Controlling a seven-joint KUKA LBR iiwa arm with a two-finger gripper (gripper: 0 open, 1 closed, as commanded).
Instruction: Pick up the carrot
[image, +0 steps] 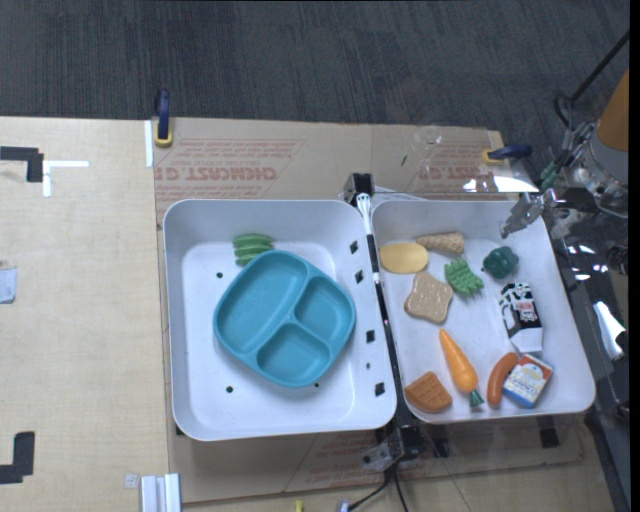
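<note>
Two bins side by side mid-frame. Left bin (180, 330) holds a divided plate (285, 318) at centre, pea pod (253, 246) just above-left of it. Right bin (560, 300): carrot (459, 362) lower centre, bread slice (429, 297) above it, croissant (428, 393) lower left, sausage (500, 377) right of carrot, carton (526, 382) beside the sausage. Gripper (520, 218) over the bin's upper-right corner.

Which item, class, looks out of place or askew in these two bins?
The blue divided tray sits skewed in the left bin, turned cornerwise to its walls, and its upper edge touches or covers part of the green pea pods. The toy foods in the right bin, carrot included, lie loose but unspilled.
</note>
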